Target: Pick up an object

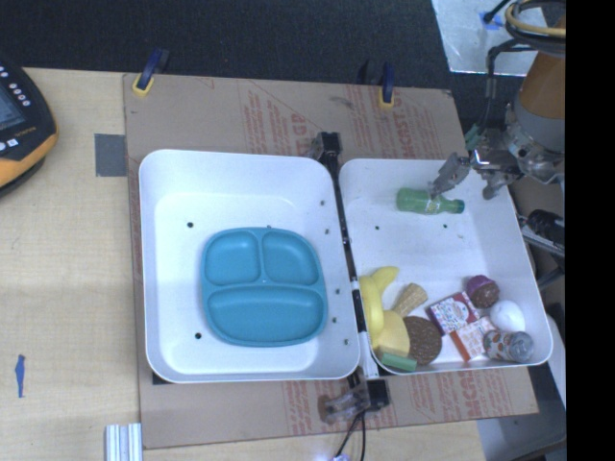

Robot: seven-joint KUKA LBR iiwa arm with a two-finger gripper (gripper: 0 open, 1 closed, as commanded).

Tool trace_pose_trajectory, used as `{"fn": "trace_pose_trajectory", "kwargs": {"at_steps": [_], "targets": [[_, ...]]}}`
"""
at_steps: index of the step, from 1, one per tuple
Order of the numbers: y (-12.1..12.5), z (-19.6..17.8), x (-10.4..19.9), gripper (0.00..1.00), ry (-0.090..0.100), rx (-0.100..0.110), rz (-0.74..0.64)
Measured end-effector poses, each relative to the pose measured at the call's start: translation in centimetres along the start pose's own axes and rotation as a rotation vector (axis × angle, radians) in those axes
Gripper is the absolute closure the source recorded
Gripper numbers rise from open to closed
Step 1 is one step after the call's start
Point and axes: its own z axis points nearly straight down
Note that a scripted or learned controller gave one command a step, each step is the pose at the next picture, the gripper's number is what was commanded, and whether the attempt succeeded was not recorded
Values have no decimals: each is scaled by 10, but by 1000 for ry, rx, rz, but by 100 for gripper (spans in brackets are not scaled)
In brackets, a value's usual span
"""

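Note:
My gripper (471,181) hangs over the far right corner of the right bin (480,243), open, with nothing between its splayed fingers. A small green bottle (430,202) lies on its side just below and left of the left fingertip (449,174); whether they touch I cannot tell. At the near end of this bin lie a banana (378,289), a yellow block (391,333), a brown round cookie (421,339), a tan cracker (410,299), two red-and-white packets (454,312), a dark red ball (481,291), a white egg (509,316) and a silvery lump (520,346).
The left bin (173,219) holds a blue divided plate (262,286). Both bins rest on a cardboard sheet (250,113) clamped at its far edge. A yellow-and-black handset (19,123) lies at the bench's far left. The right bin's middle floor is bare.

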Motion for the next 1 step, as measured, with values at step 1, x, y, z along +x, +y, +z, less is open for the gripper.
{"fn": "trace_pose_trajectory", "kwargs": {"at_steps": [1], "targets": [[38, 113, 15, 0, -5, -15, -3]]}}
